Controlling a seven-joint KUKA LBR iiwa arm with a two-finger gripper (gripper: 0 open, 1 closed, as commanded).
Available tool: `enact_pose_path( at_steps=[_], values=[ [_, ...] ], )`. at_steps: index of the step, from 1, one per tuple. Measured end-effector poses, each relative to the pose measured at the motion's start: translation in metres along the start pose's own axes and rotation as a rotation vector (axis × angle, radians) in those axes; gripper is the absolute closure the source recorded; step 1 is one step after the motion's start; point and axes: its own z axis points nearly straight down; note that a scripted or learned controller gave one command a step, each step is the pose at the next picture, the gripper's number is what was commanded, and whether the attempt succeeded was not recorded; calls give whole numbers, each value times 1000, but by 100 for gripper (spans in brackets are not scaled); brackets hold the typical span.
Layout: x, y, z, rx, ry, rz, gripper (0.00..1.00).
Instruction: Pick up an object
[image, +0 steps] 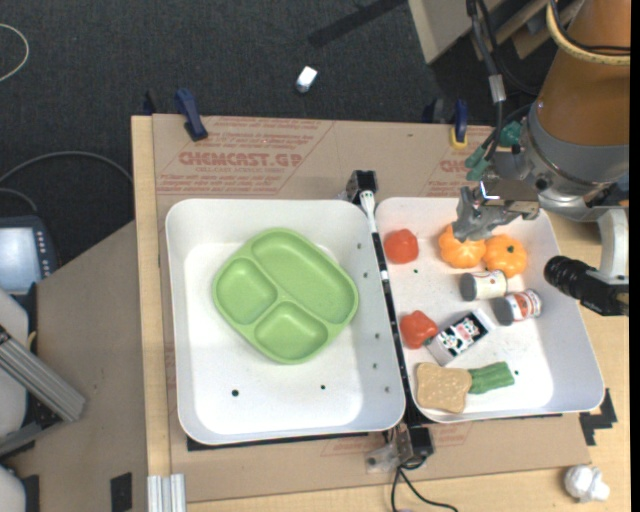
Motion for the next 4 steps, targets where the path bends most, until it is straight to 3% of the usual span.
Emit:
enact_pose_path(
  at_steps=[1, 2, 3, 4],
  values=[
    [44, -48, 68, 29, 2, -9, 100],
    [107, -43, -123, -3, 8, -12, 100],
    [120, -48, 14, 32, -3, -5, 100],
    [89, -44, 155, 35, -4, 0, 100]
  ],
)
